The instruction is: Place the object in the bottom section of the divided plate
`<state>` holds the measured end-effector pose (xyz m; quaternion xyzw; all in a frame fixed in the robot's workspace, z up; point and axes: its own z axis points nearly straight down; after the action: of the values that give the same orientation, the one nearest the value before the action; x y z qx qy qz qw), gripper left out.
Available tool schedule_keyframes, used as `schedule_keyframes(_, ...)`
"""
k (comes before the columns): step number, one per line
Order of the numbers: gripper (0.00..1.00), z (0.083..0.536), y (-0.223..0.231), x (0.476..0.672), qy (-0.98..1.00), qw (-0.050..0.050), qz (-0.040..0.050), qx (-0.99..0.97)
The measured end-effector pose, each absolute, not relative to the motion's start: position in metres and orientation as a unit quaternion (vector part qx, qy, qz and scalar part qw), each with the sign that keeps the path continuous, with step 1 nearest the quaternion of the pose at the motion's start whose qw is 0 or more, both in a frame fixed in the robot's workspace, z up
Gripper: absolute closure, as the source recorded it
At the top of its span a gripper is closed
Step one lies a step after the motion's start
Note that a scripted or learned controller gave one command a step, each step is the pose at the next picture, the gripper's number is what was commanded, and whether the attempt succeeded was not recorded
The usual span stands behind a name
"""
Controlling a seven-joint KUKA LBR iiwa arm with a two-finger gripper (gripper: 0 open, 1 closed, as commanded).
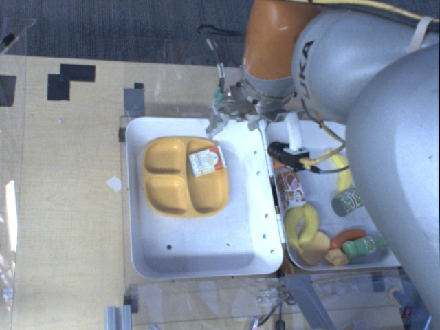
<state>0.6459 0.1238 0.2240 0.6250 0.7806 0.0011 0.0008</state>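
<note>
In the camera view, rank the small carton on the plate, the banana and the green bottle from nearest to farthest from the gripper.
Measured from the gripper above the left bin's top edge:
1. Small carton, on the yellow divided plate in the left bin.
2. Banana, in the right bin, lower left.
3. Green bottle, right bin, bottom right.

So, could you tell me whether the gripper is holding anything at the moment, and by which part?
Nothing is held. The gripper hangs above the left bin's far edge, while the small carton lies on the yellow divided plate, apart from it.

White floor of the left bin (199,243) lies open below the divided plate (184,176).
</note>
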Motion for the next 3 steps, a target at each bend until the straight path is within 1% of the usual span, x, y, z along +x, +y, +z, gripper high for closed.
schedule_keyframes(1, 0.0, 0.346, 0.202, 0.669, 0.811, 0.002, 0.0019, 0.584)
schedule_keyframes(2, 0.0, 0.426, 0.219, 0.669, 0.804, 0.001, 0.0019, 0.595)
schedule_keyframes(3, 0.0, 0.434, 0.222, 0.669, 0.79, 0.001, 0.0008, 0.613)
